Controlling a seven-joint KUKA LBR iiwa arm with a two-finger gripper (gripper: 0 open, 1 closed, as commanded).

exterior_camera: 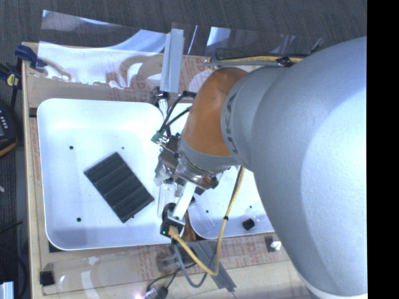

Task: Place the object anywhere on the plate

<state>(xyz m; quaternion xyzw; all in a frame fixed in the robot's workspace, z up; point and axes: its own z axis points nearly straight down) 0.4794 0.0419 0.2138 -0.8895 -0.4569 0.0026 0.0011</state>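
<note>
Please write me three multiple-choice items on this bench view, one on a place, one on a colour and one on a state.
1. Where does the dark ribbed slab lie?
A. In the left bin
B. On the bench rim outside both bins
C. On top of the arm

2. What colour is the band above the arm's wrist?
A. Green
B. Orange
C. Blue

3. How does the slab rest?
A. Standing on edge against a wall
B. Flat on the bin floor, turned at a slant to the walls
C. Hanging in the air

Answers:
1. A: the dark ribbed slab sits on the floor of the left bin.
2. B: the band on the arm is orange.
3. B: its whole face shows, with edges diagonal to the bin's walls.
</note>
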